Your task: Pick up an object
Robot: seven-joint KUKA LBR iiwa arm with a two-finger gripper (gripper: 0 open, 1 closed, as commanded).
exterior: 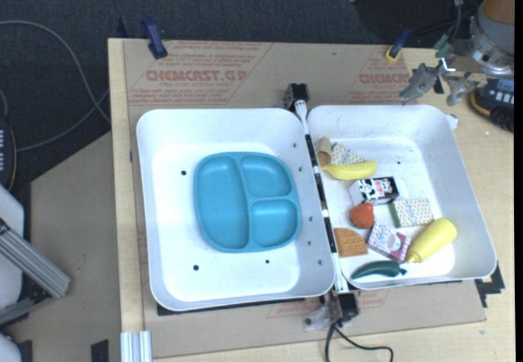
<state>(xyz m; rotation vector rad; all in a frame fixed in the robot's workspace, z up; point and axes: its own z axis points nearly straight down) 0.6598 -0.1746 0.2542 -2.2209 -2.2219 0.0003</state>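
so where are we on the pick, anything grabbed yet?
Nothing picked yet. The gripper sits above the right bin's far rim, with nothing between its fingers. The banana, yellow bottle and other items lie in the right bin. Left to do: descend, grasp one, lift.

Arm (500, 21) cut off by the right and top edges. Gripper (441, 82) fingers too small and blurred to tell apart. Print on the small packets (375, 189) unreadable. Green item (377, 270) at the right bin's (466, 156) near wall too small to identify.
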